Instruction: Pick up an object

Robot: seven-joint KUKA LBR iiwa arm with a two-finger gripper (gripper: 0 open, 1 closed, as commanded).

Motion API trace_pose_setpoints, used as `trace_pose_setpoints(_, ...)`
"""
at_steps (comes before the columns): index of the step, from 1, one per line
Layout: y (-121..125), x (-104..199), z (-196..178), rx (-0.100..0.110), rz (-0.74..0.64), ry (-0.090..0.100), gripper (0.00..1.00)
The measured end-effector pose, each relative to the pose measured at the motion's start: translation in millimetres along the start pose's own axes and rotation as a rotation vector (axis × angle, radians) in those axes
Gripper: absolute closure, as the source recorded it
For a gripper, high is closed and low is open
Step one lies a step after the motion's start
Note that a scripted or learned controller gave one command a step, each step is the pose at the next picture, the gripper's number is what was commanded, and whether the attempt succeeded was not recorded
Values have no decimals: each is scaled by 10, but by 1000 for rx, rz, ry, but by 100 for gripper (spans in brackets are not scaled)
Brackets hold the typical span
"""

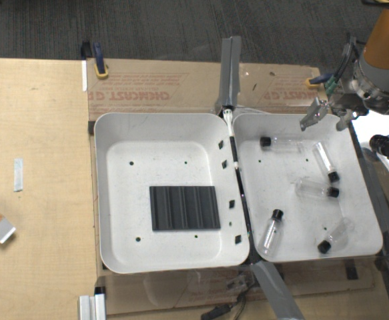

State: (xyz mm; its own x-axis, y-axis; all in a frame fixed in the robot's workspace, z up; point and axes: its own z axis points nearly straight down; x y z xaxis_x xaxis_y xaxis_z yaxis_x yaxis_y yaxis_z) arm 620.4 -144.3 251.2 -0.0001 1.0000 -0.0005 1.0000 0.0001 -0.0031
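Dark grey carpet floor [181,12] across 12 o'clock. Light plywood bench top [34,145] fills 9 o'clock side. Brown cardboard sheet [161,89] with reversed red print sits at 12, clipped by a blue-yellow clamp [98,62] at 11. Grey upright post [230,72] near center top. Even, soft overhead light.

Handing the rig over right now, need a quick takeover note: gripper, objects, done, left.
Gripper: over the right bin's far edge, open, holding nothing.
Objects: five clear vials with black caps lie loose in the right bin, e.g. one near the far-left corner and one near the front. Left bin holds a dark ribbed block.
Done: nothing picked.
Left: descend, grasp one vial, lift.
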Motion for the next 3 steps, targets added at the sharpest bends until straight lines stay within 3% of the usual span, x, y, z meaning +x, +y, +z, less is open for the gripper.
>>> trace_pose_setpoints(1,366,11,1485,-4,-105,0,0)
trace_pose_setpoints(3,389,71,1589,-3,-187,-1,0)
